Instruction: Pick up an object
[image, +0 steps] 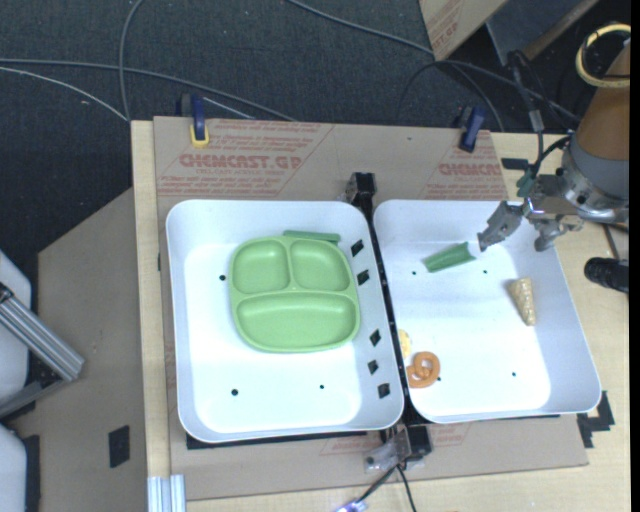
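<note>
Green bar (447, 258) just left of jaws

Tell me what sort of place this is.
Probably a robotics lab bench: two white bins clamped on a board, a grey robot arm's gripper over the right one, loose cables on dark carpet.

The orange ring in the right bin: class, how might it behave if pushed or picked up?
The orange ring lies flat, so it would probably slide, not roll. It looks small and likely light. It sits near the bin wall, which could crowd a grasp.
</note>
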